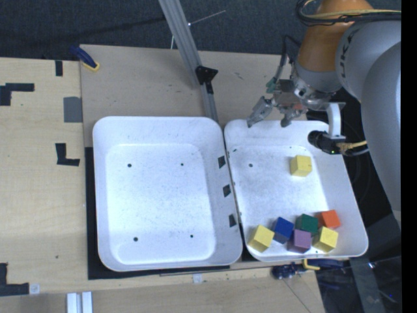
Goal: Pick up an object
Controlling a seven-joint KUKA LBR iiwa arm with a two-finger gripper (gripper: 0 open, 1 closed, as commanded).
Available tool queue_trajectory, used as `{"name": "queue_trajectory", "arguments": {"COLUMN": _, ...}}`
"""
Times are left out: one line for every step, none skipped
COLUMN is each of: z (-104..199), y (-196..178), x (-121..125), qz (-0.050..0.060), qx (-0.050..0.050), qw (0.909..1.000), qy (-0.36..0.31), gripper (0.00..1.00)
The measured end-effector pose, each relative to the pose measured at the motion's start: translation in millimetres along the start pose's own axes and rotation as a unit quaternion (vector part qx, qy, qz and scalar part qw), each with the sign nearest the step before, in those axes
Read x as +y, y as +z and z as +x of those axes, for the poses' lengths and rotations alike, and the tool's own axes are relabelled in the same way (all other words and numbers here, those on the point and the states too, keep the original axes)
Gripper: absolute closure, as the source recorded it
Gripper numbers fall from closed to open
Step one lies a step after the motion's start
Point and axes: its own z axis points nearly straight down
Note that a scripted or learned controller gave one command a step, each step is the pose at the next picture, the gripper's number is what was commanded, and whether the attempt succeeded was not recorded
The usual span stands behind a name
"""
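Camera view: the gripper (268, 115) is seen open and empty above the right bin's (345, 194) far rim. A yellow cube (300, 165), sides roughly square to the bin, is set apart; no long axis is shown.

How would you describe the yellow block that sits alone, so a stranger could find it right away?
Look at the right-hand white bin, the one nearer the robot arm. In its upper half, below the gripper, lies a single yellow block. The other blocks, two of them yellow too, crowd together along the bin's near edge, while this one has bare white floor all around it.
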Motion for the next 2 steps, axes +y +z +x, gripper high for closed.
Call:
{"name": "queue_trajectory", "arguments": {"z": 0, "y": 0, "x": 0, "qz": 0.0, "qx": 0.0, "qw": 1.0, "qy": 0.0, "gripper": 0.0}}
{"name": "queue_trajectory", "arguments": {"z": -2, "y": 64, "x": -6, "qz": 0.003, "qx": 0.0, "qw": 1.0, "qy": 0.001, "gripper": 0.0}}
